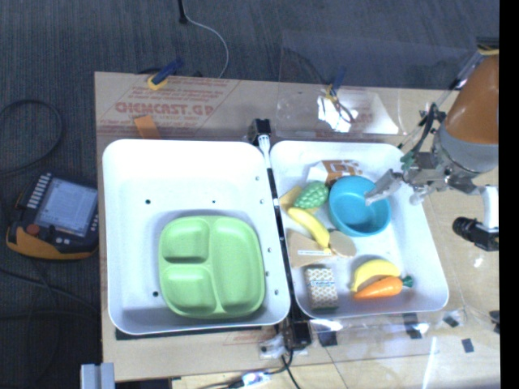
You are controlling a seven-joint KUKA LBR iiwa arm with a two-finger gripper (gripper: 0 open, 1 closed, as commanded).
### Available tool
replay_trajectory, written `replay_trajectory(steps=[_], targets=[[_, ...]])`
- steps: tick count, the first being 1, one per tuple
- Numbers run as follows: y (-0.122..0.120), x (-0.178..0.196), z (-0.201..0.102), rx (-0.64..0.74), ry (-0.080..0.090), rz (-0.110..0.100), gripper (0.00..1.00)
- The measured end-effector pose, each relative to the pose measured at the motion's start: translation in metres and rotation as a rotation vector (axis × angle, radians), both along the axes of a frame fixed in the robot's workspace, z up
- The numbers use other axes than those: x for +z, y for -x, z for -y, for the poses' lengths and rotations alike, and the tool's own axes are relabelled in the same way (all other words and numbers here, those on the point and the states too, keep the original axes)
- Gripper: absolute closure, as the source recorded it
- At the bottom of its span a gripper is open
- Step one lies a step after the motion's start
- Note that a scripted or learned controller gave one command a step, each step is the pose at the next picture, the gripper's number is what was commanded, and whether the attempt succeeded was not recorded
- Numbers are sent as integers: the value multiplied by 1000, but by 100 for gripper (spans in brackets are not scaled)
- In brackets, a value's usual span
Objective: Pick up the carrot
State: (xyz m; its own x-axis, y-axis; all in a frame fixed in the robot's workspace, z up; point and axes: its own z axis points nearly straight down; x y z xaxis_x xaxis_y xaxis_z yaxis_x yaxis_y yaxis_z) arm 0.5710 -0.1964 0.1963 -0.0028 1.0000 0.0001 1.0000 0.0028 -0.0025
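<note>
The carrot (379, 288), orange with a small green tip, lies in the near right corner of the right bin (428, 250), close against a yellow fruit (371, 271). My gripper (381, 188) reaches in from the right over the rim of the blue bowl (357, 207), at the far side of that bin. It hangs well behind the carrot and nothing of the carrot is in it.
The right bin also holds a banana (310, 226), a green vegetable (311, 194), a small patterned box (322, 286) and a brown packet (341, 168). A green divided plate (212, 264) lies in the left bin (138, 185). A handheld controller (55, 215) rests left of the bench.
</note>
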Motion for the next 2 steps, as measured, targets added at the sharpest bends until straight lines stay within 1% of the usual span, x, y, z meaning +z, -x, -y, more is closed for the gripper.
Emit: replay_trajectory(steps=[1, 2], targets=[[87, 80, 30, 119, 6, 9, 0], [84, 13, 26, 505, -2, 0, 0]])
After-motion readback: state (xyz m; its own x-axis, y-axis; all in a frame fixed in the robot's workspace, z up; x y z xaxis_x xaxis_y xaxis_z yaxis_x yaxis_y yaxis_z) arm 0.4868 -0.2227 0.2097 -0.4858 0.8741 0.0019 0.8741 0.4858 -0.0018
